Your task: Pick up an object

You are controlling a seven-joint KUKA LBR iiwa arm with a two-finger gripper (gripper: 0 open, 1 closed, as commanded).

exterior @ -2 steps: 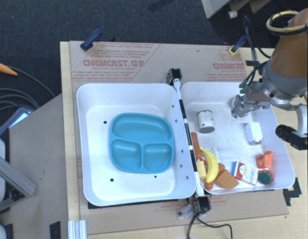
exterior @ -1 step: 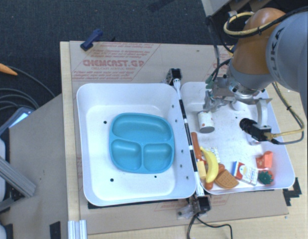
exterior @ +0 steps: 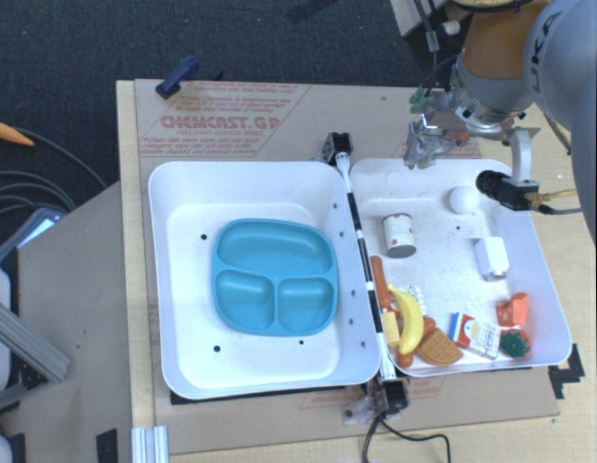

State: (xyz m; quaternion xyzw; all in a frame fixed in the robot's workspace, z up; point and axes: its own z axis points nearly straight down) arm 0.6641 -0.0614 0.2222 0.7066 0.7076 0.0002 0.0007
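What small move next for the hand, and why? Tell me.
Probably lower toward the white ball: the hand hangs over the right bin's far edge, holding nothing, and the ball lies nearest, apart from the can.

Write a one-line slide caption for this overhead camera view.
KUKA arm's gripper above right bin of toy food; blue divided plate in left bin.

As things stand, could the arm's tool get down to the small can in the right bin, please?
Probably yes. The small can lies apart from the other items, with bare bin floor around it, and the tool hovers over the bin's far rim with nothing between.
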